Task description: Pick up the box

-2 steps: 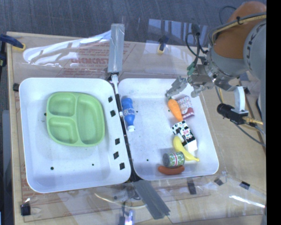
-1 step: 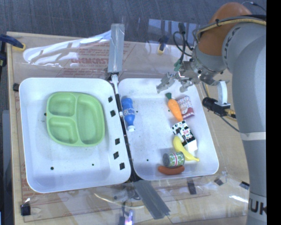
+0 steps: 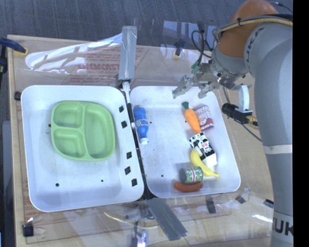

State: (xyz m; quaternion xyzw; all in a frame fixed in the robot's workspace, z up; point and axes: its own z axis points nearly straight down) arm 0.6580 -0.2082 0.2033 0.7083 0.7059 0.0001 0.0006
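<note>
Camera view: open-fingered gripper hovers empty above the right bin; next, descend onto black-and-white patterned carton box.

Arm: large rounded casing, light grey, smooth finish. Orange band above the wrist, dome-shaped, glossy. Black cables run across the orange section and loop down toward the wrist. Pale ring seam circles the casing lower down. Partial white lettering "KU" on the near segment. Gripper: grey metal assembly with thin fingers, small fittings and wiring at its base; a dark cylindrical attachment projects beside it.
</note>
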